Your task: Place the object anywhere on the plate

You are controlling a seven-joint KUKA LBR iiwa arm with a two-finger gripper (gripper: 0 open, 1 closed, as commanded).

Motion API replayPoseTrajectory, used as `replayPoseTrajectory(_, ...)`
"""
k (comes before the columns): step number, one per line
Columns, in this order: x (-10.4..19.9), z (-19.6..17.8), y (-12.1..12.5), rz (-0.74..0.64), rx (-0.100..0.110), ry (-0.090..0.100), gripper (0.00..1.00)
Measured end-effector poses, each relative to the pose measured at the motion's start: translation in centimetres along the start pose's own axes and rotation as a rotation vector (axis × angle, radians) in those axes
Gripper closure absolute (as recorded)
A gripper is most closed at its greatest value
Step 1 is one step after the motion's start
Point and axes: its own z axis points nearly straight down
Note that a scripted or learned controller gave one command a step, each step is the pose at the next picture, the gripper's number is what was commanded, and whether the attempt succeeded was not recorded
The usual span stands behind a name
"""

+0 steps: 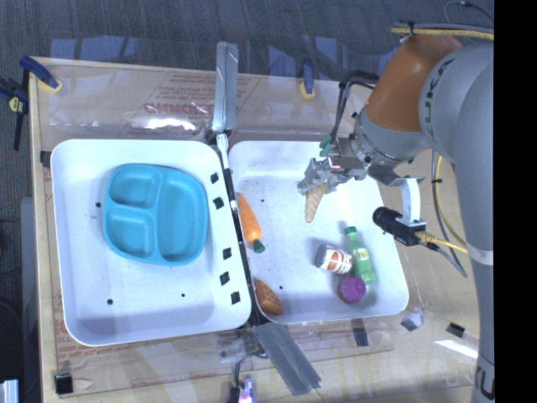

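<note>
The ice cream cone (314, 201) is a tan, pointed toy with a waffle look, and it hangs tip down over the right bin (386, 296), with its wide top pinched between the narrow fingers of the tool (324, 175). So it looks picked up, but it is well apart from the plate (155, 212), and I think most of the job is left: the cone must cross to the other bin and be set down. The plate is bright blue, smooth and rounded, with three shallow parts, and it lies flat in the left bin (75, 309). Both bins are white, shiny and shallow, with soft round corners, and they sit side by side on the counter (117, 99). Along the left wall of the right bin lies a long orange carrot (249, 217) with a green end. Near the front wall is a brown, bumpy thing, maybe bread (268, 297). Close together near the right side are a small can (335, 260) with a red and white label, a green bottle (360, 256), and a round purple thing (352, 290) I cannot name.
</note>
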Motion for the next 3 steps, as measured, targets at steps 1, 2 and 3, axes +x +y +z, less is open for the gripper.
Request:
replayPoseTrajectory(1,6.1,3.9,3.3,-0.687,0.000,-0.001,1.00)
replayPoseTrajectory(2,13.9,3.2,2.5,-0.783,0.001,-0.002,1.00)
replayPoseTrajectory(3,13.8,3.2,2.5,-0.782,0.000,-0.002,0.00)
